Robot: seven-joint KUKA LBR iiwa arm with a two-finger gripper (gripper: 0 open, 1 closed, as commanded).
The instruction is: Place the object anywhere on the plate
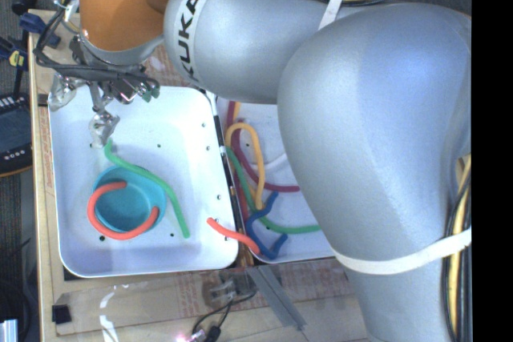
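One green rope (152,184) draped across blue plate (126,207), left bin (188,124). Gripper (103,124) over rope's upper end; finger state impossible to tell. Red rope (120,232) along plate rim.

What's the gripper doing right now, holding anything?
Gripper: over the left bin, at the upper end of the green rope; open or closed cannot be told, and no grasp is visible.

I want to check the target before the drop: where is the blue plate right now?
The blue plate lies in the left bin, toward its lower left corner, with an orange rope curled on its rim and a green rope beside it.
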